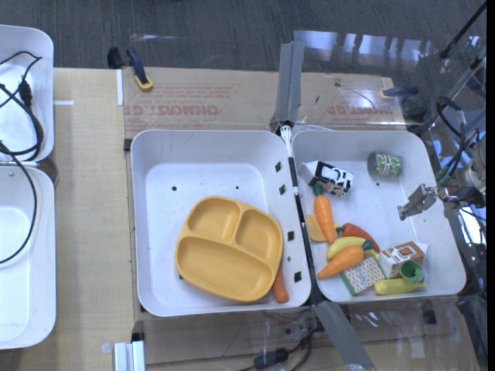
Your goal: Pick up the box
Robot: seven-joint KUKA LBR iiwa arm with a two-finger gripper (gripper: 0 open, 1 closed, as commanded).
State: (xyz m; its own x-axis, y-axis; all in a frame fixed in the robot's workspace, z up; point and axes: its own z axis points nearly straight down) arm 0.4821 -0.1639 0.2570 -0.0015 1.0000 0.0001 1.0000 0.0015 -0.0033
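Several small boxes lie in the right bin [433, 168]. A black-and-white box [334, 178] sits near its left wall. A white-and-orange carton [405, 253] and a flat green-patterned box [361, 275] lie near the front. My gripper [416, 202] hovers over the right side of this bin. It is above and slightly right of the white-and-orange carton, apart from it, and nothing shows in its grasp.
Also in the right bin are a green can [384, 164], two carrots [325, 216], a banana [348, 246], a red pepper [357, 230] and a yellow piece [396, 287]. The left bin [155, 207] holds a yellow divided plate [229, 247] with a carrot [279, 288] beside it.
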